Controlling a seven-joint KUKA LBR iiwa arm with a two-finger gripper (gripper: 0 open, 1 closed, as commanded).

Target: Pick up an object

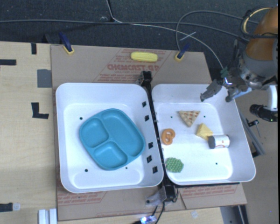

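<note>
End effector (220,91) open, holding nothing, above right bin's (240,139) far rim. Waffle slice (189,116), pretzel (168,136), cheese (204,131) lie inside.

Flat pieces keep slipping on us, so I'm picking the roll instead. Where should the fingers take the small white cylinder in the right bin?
Probably grip the white cylinder across its middle from above, fingers closing on its curved sides; it lies flat, and the yellow wedge crowds its dark end.

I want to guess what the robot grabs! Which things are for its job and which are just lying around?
For the job: gripper, pizza slice, pretzel, cheese wedge, small can, green lump.
Lying about: blue plate, yellow banana, clamps.
</note>
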